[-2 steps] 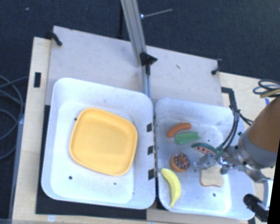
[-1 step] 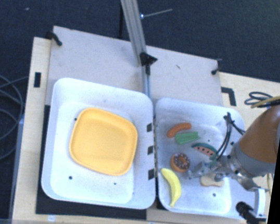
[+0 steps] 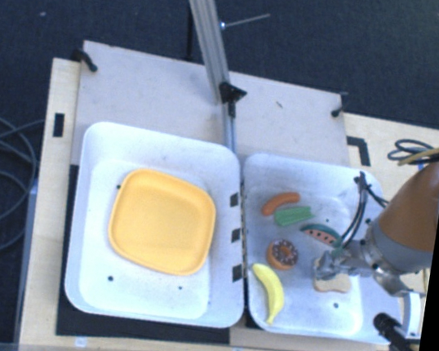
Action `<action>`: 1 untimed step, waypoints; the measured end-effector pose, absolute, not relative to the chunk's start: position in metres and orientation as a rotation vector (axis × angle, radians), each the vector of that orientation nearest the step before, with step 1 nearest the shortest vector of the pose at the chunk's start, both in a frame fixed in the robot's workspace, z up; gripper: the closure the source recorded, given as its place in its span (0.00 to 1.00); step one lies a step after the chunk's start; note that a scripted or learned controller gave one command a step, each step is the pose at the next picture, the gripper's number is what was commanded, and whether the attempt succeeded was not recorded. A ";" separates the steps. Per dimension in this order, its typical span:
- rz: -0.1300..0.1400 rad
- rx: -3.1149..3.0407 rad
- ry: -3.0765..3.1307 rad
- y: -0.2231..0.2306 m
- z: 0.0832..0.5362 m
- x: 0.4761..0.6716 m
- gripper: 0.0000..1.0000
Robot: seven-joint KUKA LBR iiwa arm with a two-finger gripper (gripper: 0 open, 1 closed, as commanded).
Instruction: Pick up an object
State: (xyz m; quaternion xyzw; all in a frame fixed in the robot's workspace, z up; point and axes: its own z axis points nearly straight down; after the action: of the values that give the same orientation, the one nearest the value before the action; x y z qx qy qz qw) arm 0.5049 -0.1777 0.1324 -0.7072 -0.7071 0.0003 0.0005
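The gripper (image 3: 328,269) sits low in the right bin (image 3: 345,319), right over a small tan, bone-like piece (image 3: 333,284) lying with its long axis roughly left to right. Whether the claw is open or closed I cannot tell from here.

Five more toys lie in that bin, one of each. A yellow banana (image 3: 269,290) runs from upper left down to lower right, curving toward the front wall. A round brown donut (image 3: 282,254) with speckled icing sits just above it. A watermelon slice (image 3: 322,233) lies beside the gripper, a green pickle-shaped piece (image 3: 292,216) and an orange sausage (image 3: 280,202) both slant up to the right, nearly touching.

The left bin (image 3: 103,152) holds one yellow square plate (image 3: 163,221).
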 end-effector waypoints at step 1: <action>-0.003 -2.224 -2.225 -0.183 0.193 0.506 1.00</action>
State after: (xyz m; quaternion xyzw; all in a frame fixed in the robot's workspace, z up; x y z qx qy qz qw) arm 0.5061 -0.1825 0.1934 -0.7071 -0.7072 -0.0009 -0.0021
